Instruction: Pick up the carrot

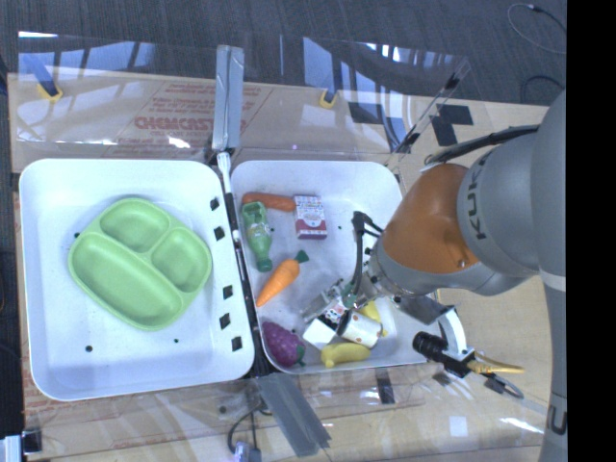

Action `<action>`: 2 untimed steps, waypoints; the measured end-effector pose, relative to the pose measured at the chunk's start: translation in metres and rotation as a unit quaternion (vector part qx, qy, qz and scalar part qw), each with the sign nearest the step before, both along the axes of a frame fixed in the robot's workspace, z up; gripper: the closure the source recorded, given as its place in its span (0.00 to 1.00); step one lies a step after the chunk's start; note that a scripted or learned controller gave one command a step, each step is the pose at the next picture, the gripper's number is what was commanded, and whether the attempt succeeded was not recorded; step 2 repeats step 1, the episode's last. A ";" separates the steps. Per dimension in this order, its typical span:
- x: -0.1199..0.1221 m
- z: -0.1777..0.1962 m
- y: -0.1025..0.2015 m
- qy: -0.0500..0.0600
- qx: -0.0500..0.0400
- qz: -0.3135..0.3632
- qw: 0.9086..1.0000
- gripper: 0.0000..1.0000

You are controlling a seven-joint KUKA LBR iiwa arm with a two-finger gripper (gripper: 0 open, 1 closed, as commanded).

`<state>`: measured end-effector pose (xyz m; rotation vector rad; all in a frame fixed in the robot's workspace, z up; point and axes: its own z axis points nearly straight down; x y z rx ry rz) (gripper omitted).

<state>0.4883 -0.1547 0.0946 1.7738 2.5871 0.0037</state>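
carrot (279, 281) – diagonal, green top pointing upper-right

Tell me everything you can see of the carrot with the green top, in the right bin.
The carrot is orange, smooth and plastic-looking, a toy by its look, with a small dark green top at its upper right end. It tapers to a point at the lower left. It lies flat and slanted on the white floor of the right bin, near the bin's left wall, just below the green bottle. Whether the two touch I cannot tell. The gripper is to its right, apart from it.
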 end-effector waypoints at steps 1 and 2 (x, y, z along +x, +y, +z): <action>0.033 -0.002 0.052 0.002 0.000 0.155 0.988 0.00; 0.033 -0.002 0.052 0.002 0.000 0.155 0.988 0.00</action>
